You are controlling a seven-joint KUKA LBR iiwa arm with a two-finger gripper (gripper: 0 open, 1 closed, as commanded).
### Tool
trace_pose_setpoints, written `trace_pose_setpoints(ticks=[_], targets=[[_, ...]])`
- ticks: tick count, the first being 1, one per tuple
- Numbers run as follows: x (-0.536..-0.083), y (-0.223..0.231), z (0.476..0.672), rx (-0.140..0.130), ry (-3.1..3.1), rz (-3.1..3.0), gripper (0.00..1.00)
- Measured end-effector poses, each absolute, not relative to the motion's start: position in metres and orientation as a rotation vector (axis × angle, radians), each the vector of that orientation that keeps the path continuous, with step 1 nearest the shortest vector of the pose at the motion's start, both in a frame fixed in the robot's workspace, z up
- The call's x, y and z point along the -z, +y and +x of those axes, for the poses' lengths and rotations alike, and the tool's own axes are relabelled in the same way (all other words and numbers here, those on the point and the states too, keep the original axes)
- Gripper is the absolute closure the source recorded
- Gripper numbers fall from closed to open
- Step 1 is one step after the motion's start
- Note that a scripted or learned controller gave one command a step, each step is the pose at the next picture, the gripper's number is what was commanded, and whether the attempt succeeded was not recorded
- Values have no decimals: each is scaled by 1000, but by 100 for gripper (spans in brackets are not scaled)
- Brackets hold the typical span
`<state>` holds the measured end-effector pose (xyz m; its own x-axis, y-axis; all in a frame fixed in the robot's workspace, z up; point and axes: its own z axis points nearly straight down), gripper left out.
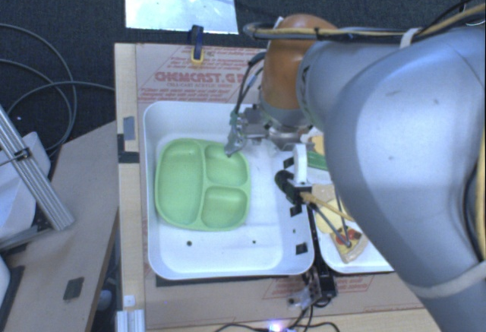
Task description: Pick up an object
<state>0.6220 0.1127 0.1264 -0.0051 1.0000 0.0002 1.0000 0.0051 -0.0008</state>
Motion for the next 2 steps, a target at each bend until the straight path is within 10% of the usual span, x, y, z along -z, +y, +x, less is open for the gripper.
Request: trace_pose_setpoints(ticks=[1, 2], targets=[[-100, 175, 642, 10, -2227, -2239, 0], [-175, 153, 666, 11, -2225, -2227, 0]])
